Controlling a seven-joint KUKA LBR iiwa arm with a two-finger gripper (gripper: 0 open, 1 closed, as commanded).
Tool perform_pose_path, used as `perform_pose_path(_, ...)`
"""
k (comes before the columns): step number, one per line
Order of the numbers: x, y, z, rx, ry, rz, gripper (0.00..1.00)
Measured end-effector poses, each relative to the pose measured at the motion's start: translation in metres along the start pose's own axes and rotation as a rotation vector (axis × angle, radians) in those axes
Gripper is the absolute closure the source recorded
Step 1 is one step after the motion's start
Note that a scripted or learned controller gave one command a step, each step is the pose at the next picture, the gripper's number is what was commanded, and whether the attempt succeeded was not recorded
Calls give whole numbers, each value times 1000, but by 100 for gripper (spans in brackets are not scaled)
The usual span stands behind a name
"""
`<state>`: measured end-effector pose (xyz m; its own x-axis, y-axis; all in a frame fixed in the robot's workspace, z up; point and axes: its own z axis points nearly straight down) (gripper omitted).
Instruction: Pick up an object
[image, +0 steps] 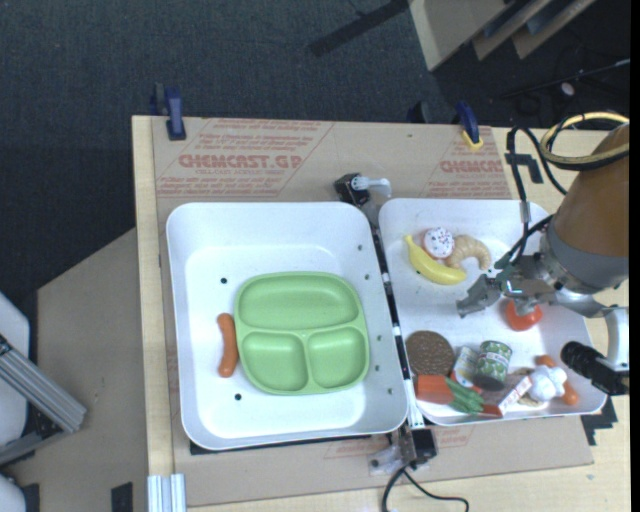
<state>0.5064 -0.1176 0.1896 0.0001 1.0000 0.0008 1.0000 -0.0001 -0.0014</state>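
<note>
My gripper (476, 297) hangs over the middle of the right bin (398, 222), open, with nothing between its fingers. Just behind it to the left lie a yellow banana (436, 268), a tan pastry (476, 250) and a white-and-red ball (438, 241). A red tomato (522, 316) sits right beside the wrist, partly hidden by it. In front of the gripper are a brown round cookie (430, 350) and a small green can (491, 361). A red and green heap of toy vegetables (458, 392) and a white piece (546, 381) lie by the near wall.
The left bin (190, 290) holds a green three-part tray (300, 332) and an orange sausage (227, 345) beside it. The bins' shared wall (388, 300) runs left of the gripper. A black fitting (592, 366) sticks out at the right bin's near right.
</note>
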Motion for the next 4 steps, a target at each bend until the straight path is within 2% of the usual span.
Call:
perform_pose_path(1,-45,90,14,-7,-4,-1,0)
perform_pose_path(2,-100,76,108,2,5,3,0)
perform_pose_path(4,-81,22,105,3,2,1,0)
